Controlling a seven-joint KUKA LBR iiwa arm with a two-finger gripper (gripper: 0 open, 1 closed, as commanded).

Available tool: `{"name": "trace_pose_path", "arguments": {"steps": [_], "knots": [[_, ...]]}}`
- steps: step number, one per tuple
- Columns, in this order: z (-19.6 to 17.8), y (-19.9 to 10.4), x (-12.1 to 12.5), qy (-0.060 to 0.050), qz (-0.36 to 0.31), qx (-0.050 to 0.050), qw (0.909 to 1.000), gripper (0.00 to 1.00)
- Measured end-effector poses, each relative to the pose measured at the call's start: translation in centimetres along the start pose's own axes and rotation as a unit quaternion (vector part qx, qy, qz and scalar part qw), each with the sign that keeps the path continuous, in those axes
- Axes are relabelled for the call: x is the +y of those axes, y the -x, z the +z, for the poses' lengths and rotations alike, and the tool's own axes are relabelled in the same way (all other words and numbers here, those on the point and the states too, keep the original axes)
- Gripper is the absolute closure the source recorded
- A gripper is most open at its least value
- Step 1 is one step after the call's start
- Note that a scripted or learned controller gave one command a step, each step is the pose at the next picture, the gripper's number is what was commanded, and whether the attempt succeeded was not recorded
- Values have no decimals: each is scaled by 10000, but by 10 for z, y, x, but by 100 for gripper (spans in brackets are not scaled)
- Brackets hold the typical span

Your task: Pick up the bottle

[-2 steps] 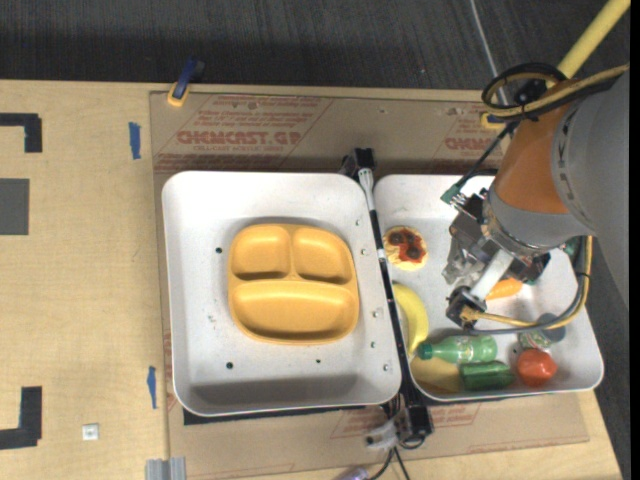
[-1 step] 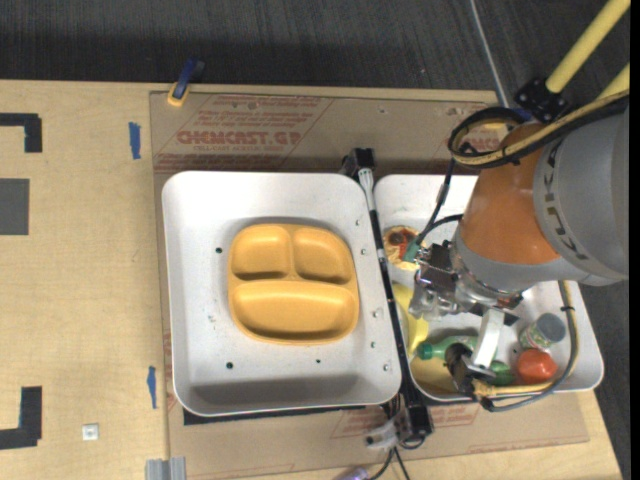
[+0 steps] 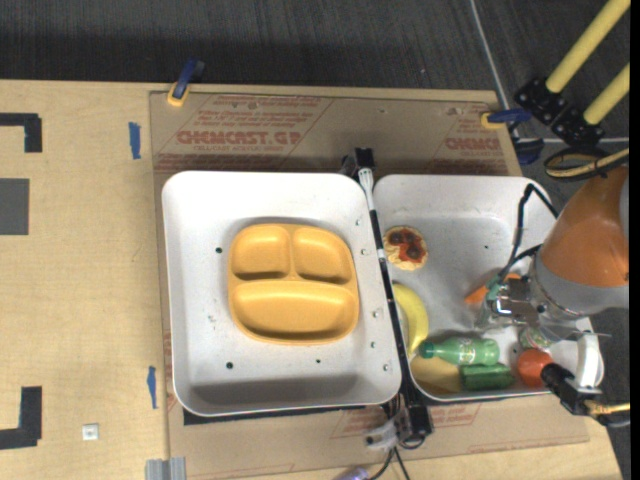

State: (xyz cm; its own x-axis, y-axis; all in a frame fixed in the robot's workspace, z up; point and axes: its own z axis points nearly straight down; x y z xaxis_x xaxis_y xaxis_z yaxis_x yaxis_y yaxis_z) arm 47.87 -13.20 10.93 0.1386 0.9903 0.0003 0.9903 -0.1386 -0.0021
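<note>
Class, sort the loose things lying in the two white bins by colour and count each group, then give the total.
Yellow: 2, the divided plate and the banana
Green: 2, the bottle and the green block
Red or orange: 2, the pizza slice toy and the red round thing
Total: 6

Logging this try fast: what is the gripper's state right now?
Gripper: cannot be told; it sits low in the right bin, beside the bottle.

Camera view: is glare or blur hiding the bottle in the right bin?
Camera view: the bottle reads clearly, green and lying flat; soft glare whitens the right bin floor behind it; the gripper area is dim and cluttered.
</note>
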Motion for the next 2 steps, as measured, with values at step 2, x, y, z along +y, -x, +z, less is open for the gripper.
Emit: {"name": "trace_pose_path", "arguments": {"steps": [2], "knots": [[-75, -67, 55, 10, 1299, 0, 9915, 0]]}}
